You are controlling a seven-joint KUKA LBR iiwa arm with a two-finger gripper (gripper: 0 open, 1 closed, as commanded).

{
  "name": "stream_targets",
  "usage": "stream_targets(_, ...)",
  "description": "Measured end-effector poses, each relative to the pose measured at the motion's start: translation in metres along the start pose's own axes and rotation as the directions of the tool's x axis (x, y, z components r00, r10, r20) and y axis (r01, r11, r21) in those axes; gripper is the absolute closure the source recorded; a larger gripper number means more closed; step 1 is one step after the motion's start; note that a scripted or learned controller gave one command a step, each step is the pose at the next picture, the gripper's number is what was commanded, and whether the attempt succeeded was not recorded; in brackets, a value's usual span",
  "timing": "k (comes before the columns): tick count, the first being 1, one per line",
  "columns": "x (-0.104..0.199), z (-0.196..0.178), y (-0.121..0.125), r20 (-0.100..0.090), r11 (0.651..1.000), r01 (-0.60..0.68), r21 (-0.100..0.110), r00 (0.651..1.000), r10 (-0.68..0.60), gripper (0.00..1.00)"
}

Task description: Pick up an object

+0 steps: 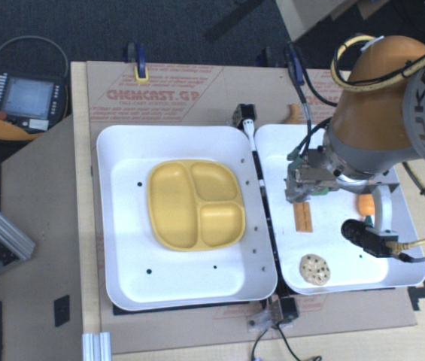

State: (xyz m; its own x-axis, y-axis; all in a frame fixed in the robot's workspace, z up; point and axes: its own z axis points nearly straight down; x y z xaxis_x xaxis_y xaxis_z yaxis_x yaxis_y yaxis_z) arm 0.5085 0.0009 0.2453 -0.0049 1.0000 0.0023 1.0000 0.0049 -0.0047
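My gripper [301, 192] hangs low over the left part of the right bin [340, 283], its tip right at the top end of a brown rectangular bar [303, 218] that lies flat on the bin floor. Whether it touches the bar cannot be told. A round speckled cookie [314, 269] lies near the bin's front edge, apart from the gripper. An orange piece [366, 204] sits to the right, partly hidden by the arm.
The left bin [122, 224] holds a yellow divided plate [195, 204] at its middle. The big grey and orange arm [377, 96] covers the back and right of the right bin. A black ridge [261, 194] separates the two bins.
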Motion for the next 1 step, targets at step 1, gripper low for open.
stream_targets(1, 0.0497, 0.0187, -0.0053, 0.000, 1.000, 0.000, 0.000, 1.000, 0.000, 1.00)
